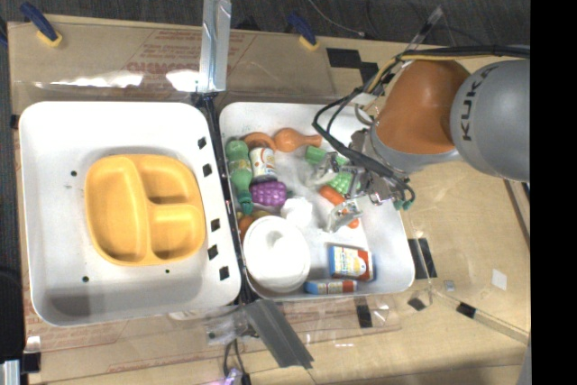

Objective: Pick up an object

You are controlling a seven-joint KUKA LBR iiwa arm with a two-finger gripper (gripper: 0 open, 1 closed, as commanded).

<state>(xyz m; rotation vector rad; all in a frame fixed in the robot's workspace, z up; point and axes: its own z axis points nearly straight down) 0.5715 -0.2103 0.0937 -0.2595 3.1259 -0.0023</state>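
The claw [347, 210], whose grip state I cannot tell, is hovering low in the right bin [397, 259] over small toys, the orange piece [333, 195] just beside it, so it should be descending squarely over one item.

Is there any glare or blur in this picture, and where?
Camera view: glare streaks on the clear film behind the left bin; the metal strip shines; the gripper region looks slightly soft; the yellow tray is evenly lit.
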